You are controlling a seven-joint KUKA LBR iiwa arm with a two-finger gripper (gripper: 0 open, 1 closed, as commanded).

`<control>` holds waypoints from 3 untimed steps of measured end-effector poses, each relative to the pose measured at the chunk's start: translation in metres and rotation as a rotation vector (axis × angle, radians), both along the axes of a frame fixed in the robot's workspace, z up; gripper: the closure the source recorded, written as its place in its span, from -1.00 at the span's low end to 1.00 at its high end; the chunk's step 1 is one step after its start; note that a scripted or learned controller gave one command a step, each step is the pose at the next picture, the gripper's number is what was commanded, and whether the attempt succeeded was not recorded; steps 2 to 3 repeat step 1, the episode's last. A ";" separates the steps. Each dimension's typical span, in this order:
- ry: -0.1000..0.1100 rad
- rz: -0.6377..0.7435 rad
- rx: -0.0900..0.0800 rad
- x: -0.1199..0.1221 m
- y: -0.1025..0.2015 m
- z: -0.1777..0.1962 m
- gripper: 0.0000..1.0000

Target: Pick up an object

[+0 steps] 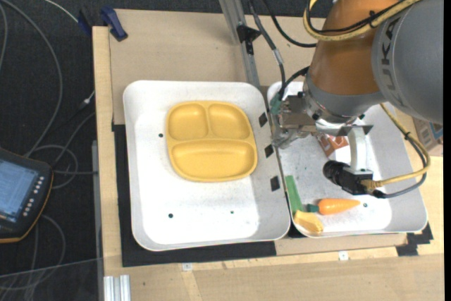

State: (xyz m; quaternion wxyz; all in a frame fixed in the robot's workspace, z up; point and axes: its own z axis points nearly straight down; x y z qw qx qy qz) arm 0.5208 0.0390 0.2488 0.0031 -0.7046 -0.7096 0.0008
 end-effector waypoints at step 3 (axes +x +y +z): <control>-0.006 0.001 -0.001 0.004 0.056 0.003 1.00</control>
